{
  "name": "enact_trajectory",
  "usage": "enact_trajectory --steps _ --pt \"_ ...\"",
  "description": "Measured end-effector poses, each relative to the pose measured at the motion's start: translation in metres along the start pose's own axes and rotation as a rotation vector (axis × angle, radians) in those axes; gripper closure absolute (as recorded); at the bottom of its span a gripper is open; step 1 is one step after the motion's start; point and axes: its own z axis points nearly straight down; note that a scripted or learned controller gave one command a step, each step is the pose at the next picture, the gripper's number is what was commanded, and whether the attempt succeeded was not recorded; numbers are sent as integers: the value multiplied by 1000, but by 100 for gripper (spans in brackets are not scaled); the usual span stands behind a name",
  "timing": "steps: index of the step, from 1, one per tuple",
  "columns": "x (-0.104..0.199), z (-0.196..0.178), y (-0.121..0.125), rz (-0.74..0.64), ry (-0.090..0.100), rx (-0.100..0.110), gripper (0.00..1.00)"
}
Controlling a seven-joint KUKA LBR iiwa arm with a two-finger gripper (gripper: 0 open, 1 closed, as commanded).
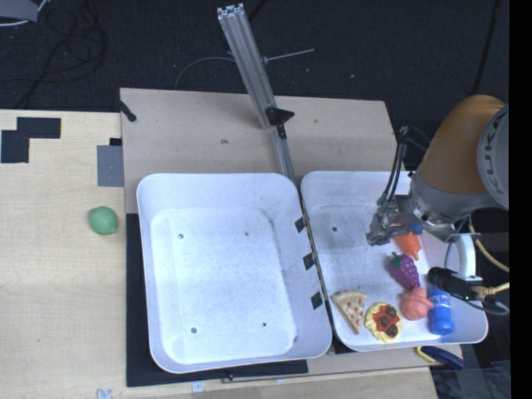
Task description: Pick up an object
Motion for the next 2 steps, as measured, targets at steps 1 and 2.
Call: enact_trajectory --steps 1,2 --pt "5 -44 -4 -1 0 2 100" --pt "4 -62 -3 0 1 4 100"
